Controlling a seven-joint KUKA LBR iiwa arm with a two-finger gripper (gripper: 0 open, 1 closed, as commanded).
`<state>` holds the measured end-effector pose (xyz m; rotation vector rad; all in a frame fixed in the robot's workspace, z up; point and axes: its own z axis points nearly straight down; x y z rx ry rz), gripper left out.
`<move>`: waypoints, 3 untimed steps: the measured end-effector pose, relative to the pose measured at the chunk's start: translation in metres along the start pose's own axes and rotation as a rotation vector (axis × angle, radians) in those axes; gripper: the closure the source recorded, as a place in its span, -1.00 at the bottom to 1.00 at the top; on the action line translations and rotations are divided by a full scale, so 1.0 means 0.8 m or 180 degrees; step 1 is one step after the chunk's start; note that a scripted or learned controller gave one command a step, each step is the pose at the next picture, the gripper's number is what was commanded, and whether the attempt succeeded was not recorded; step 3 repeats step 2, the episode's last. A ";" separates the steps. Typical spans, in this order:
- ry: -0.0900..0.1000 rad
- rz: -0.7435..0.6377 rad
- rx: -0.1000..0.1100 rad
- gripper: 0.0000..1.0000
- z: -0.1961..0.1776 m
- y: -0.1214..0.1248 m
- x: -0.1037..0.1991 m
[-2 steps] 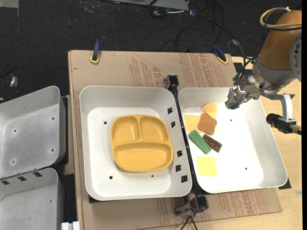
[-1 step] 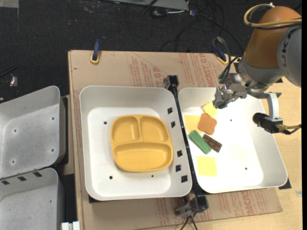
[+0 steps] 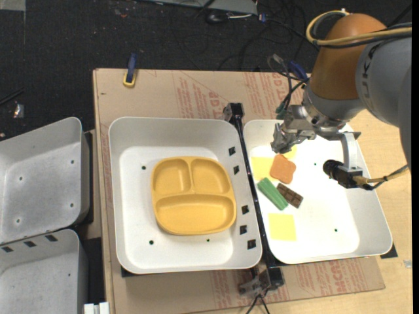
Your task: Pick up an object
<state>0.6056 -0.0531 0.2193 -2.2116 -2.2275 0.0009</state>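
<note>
My gripper [image 3: 283, 146] hangs over the back left part of the right bin [image 3: 340, 241], just above and behind an orange block [image 3: 283, 169]. A green bar [image 3: 272, 193] and a dark brown bar [image 3: 289, 195] lie side by side in front of the orange block. One yellow flat piece [image 3: 282, 226] lies nearer the front, and another [image 3: 260, 167] sits left of the orange block. Nothing shows between the fingers.
The left bin [image 3: 131, 241] holds a yellow divided plate [image 3: 194, 195]. A black divider [image 3: 245, 182] runs between the bins. A black fitting [image 3: 337, 171] with a cable sits at the right bin's right side. Grey trays [image 3: 39, 175] lie at far left.
</note>
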 end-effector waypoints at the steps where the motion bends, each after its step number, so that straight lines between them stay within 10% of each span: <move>1: 0.0001 -0.0001 -0.0001 1.00 0.008 -0.007 0.066; 3: 0.0000 0.0000 -0.0001 1.00 0.006 -0.017 0.122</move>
